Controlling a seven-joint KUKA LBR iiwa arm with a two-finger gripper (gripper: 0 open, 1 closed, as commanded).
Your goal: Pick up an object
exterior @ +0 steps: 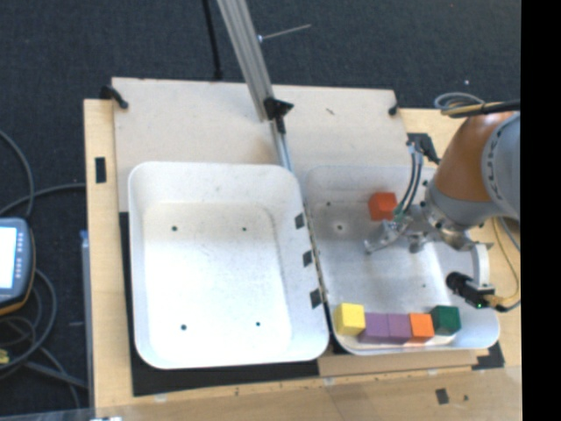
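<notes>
Hovering metal claw (383,238) beside a small orange cube (382,205).

Five blocks (399,324) line right bin's (344,191) near wall; another block (382,206) sits farther back.

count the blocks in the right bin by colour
orange blocks: 2, one near the gripper, one in the front row
purple blocks: 2
yellow block: 1
green block: 1
total: 6
</notes>
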